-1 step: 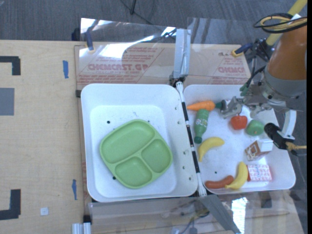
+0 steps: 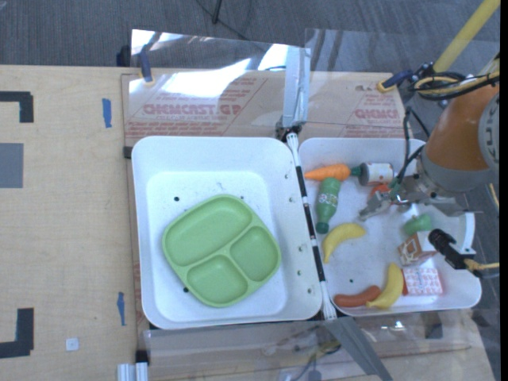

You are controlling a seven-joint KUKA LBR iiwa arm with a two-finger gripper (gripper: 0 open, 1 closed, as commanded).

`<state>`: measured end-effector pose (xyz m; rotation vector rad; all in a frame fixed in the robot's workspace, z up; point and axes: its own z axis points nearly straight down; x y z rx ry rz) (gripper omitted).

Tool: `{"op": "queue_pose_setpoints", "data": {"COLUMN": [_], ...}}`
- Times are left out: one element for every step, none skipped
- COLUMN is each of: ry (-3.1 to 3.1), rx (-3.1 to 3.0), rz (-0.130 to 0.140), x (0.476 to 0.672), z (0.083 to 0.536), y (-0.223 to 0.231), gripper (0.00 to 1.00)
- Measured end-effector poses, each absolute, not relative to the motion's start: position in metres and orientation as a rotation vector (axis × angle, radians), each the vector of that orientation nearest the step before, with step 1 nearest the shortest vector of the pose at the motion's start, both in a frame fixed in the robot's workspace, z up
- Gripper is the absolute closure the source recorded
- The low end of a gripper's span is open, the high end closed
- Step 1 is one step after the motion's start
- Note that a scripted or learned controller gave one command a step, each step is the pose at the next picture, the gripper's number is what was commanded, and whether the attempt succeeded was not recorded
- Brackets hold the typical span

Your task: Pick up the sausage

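The sausage [image 2: 356, 298], reddish-brown and slightly curved, lies at the front edge of the right bin [image 2: 468, 292]. A yellow banana [image 2: 390, 286] touches its right end. My gripper [image 2: 380, 205] hangs over the middle of the right bin, well behind the sausage and apart from it. It is open with nothing between its fingers. The grey arm with its orange band [image 2: 468, 129] reaches in from the right.
The right bin also holds a carrot [image 2: 327, 172], a green bottle [image 2: 327, 202], a second banana [image 2: 342, 237], a small can [image 2: 375, 171], a green item [image 2: 415, 225] and a red-and-white packet [image 2: 421, 276]. A green divided plate [image 2: 221, 250] lies in the left bin [image 2: 151, 213].
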<state>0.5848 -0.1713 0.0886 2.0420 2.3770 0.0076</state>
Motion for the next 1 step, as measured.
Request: {"op": "queue_pose_setpoints", "data": {"ry": [2.232], "rx": [2.207], "rz": [0.002], "x": [0.5826], "z": [0.1814], "y": [-0.1556], "gripper": [0.0]}}
